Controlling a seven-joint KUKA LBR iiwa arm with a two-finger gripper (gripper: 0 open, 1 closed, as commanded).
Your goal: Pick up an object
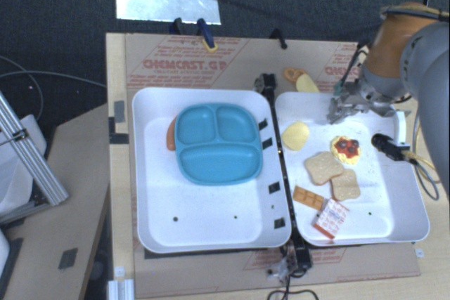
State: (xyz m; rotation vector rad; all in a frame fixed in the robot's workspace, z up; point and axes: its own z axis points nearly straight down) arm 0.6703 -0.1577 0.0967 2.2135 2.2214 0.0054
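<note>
Pizza toy [346, 149], small round yellow piece with red topping, lies in right bin [415, 221], upper middle. My gripper [342, 111] hangs just above-left of it, near bin's back edge; grip state: cannot tell. Pale yellow piece [295, 135] to left, two bread slices [333, 175] just below. Blue divided plate [216, 142] in left bin [151, 221]. Open floor along right bin's front-right.

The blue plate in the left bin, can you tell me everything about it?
The blue plate looks like smooth plastic, a rounded rectangle split into three compartments: two small ones at the back, one long one in front. It lies flat, right side up, in the left white bin, toward the back. An orange thing peeks out from under its left edge.
</note>
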